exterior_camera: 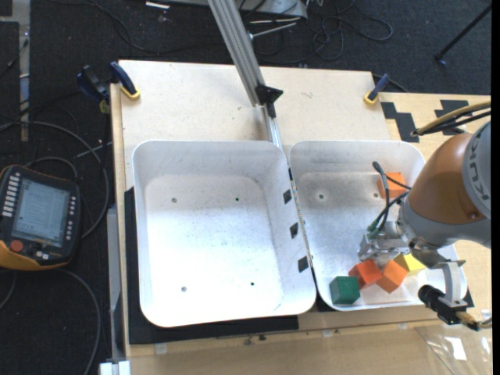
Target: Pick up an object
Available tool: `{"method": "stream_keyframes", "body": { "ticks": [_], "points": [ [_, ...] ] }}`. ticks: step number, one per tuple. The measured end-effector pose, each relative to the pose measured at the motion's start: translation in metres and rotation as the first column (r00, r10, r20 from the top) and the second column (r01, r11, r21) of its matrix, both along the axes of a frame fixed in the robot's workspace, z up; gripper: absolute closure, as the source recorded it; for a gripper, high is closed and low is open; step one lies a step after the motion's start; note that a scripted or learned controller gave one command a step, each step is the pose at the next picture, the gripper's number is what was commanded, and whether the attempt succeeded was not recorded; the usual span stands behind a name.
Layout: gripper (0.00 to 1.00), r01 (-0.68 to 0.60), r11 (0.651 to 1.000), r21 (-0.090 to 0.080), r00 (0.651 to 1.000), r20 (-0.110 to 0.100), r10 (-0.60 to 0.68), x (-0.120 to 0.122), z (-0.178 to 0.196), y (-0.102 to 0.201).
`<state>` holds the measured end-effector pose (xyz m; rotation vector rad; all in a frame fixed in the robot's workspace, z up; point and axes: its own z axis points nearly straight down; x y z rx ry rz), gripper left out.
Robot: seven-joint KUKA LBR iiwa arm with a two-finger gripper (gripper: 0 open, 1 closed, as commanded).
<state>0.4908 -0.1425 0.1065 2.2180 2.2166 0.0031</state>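
Orange block (373, 275) beneath gripper (380, 250)

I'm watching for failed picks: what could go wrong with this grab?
The hand is low over blocks packed in the right bin's near corner. The orange block touches the yellow block, so it might nudge both or grab neither. The bin wall beside the green block could block it.

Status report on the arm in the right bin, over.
Gripper low in the right bin, over the block cluster. Orange block just below it, nothing seen gripped. Green block and yellow block crowd either side.
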Motion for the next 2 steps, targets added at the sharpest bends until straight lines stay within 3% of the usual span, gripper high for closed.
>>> {"method": "stream_keyframes", "body": {
  "ticks": [1, 2],
  "points": [
    [1.0, -0.009, 1.0, 0.004, 1.0, 0.004, 0.009, 0.0211, 0.0929, 0.0625],
    [0.0, -0.003, 1.0, 0.002, 1.0, -0.005, 0.003, 0.0184, 0.0887, 0.0591]
  ]
}}
